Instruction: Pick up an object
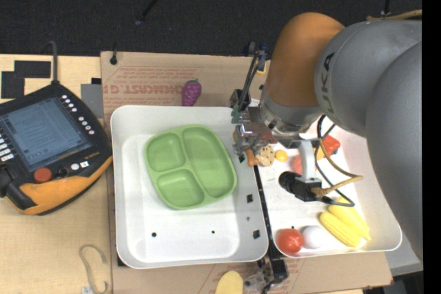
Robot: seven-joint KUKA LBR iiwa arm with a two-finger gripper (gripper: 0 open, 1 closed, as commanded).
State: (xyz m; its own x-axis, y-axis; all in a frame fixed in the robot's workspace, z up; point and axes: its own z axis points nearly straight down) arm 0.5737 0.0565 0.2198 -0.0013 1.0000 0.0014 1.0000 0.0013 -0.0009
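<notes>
My gripper (243, 140) hangs low over the wall between the two bins, at the left edge of the right bin (386, 234). Just to its right lie a brown speckled piece (264, 158) and a small yellow piece (281, 155); I cannot tell whether the gripper touches either. Further right are two orange-red pieces (298, 164) (331, 144), partly hidden by the wrist. At the right bin's front lie a red tomato (290, 239), a white egg (313, 236) and a yellow corn cob (344, 225). A green divided plate (189, 165) rests in the left bin (138, 231).
The big grey arm (372, 93) covers most of the right bin's back. A purple grape bunch (191, 91) sits on cardboard behind the left bin. A yellow lemon (229, 281) lies in front of the bins. A teach pendant (48, 141) rests at the left.
</notes>
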